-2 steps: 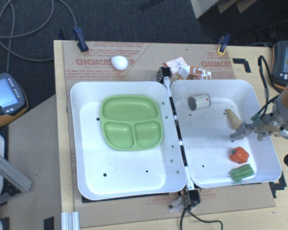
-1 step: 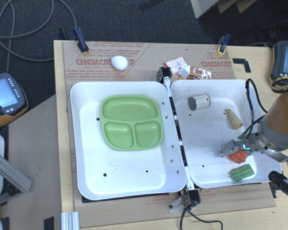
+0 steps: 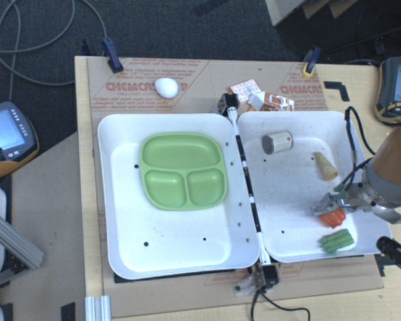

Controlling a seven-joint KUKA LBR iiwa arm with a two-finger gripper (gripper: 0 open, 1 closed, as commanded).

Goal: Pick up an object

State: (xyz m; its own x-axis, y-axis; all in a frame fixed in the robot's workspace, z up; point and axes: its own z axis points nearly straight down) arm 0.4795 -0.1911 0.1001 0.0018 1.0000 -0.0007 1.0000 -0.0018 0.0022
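Here, your gripper (image 3: 332, 202) sits low in the right bin (image 3: 287, 243), just above the orange piece (image 3: 332, 218); whether its jaws are spread or closed you cannot tell from this angle. That piece lies near the bin's right wall, just above a green, ridged block (image 3: 337, 241). It looks small, light and probably soft plastic, so grip across its short sides. The grey cylinder (image 3: 277, 142) could roll; the tan cone (image 3: 325, 165) tapers.

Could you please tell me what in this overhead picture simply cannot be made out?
- Tool: camera view; finger state blurred against the orange object.
- Arm: cut by the right edge.
- Wrappers behind the right bin: print too small.
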